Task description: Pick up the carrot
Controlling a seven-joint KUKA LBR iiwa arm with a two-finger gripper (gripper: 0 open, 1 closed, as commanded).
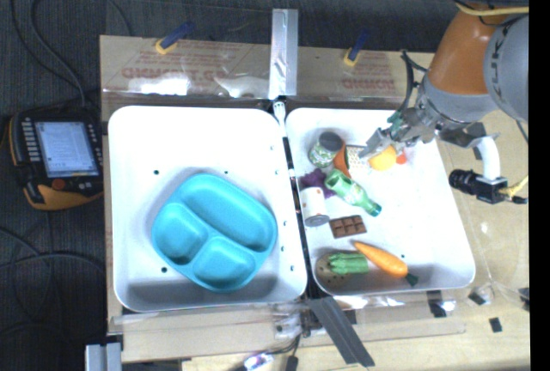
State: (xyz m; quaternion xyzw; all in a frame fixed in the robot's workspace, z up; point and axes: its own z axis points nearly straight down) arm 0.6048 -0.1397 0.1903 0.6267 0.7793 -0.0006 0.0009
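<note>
The carrot (381,258), orange with a small green tip, lies near the front edge of the right bin (447,215), pointing to the front right. My gripper (381,147) hovers over the back of that bin, well behind the carrot. A small yellow object (386,159) sits right at its tip. The view is too small to show whether the yellow object is between the fingers.
The right bin also holds a green bottle (353,194), a round jar (326,147), a white cylinder (314,206), a brown chocolate bar (348,228) and a green vegetable (344,264) touching the carrot's left end. A blue divided plate (215,228) lies in the left bin.
</note>
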